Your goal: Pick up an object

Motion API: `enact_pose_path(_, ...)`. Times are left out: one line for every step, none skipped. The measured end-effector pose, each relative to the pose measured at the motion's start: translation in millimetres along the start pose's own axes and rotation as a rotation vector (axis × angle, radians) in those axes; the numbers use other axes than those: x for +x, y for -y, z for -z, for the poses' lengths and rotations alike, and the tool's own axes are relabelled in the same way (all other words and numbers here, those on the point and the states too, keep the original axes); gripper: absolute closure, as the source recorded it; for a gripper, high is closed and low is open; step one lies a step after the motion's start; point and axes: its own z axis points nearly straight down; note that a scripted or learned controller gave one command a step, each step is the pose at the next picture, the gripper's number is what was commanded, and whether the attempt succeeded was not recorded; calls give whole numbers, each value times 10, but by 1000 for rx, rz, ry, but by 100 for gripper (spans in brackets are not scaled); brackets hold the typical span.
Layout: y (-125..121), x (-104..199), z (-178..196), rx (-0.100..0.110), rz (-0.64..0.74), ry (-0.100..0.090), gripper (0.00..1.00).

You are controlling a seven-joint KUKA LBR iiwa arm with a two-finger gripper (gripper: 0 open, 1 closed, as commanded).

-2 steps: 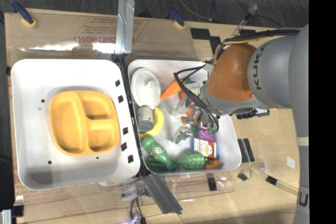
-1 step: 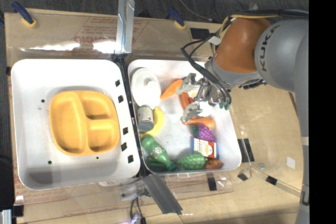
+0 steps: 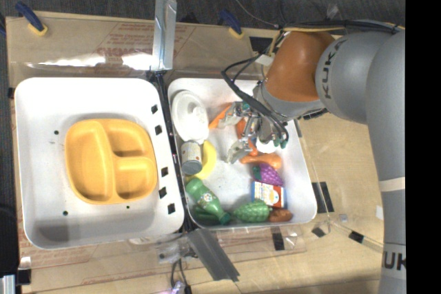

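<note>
End effector (image 3: 242, 145) sits low in the right white plastic bin (image 3: 301, 160), over the orange carrot-shaped toys (image 3: 265, 160); whether it is open or closed, I cannot tell. Risk: a glancing close would push a carrot aside, because the purple grape cluster toy (image 3: 269, 175) and small juice carton (image 3: 269, 195) crowd its near side. White round cup (image 3: 189, 113) and yellow-labelled can (image 3: 192, 158) lie left; the yellow divided plastic tray (image 3: 110, 160) occupies the left bin.
</note>
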Motion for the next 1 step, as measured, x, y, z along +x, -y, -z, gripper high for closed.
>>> enact_pose_path(253, 143, 88, 0, 178, 1, 0)
